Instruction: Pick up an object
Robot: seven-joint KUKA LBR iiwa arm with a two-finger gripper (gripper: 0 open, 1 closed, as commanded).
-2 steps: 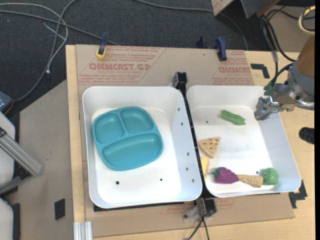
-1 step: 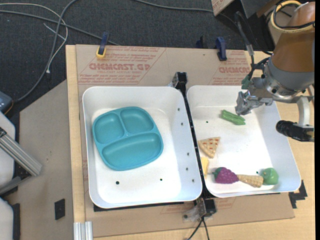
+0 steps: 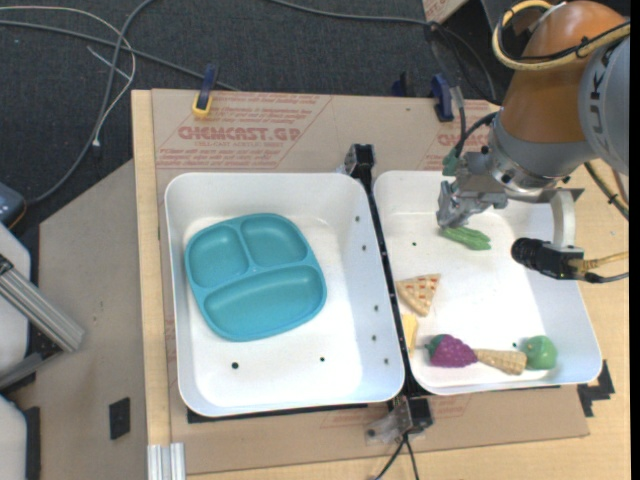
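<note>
Cardboard covers the bench under both white bins, cables trailing off behind. Over the right bin, the gripper sits low by the far edge, right on a green pod; can't tell how its jaws stand. My guess: that flat pod slides instead of lifting. Pizza slice and grapes lie well apart, so there's room. The teal plate has the left bin.

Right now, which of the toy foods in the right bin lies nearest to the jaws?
The long green vegetable, directly under the gripper. The waffle wedge, purple grapes, cone and green apple lie farther toward the front.
</note>
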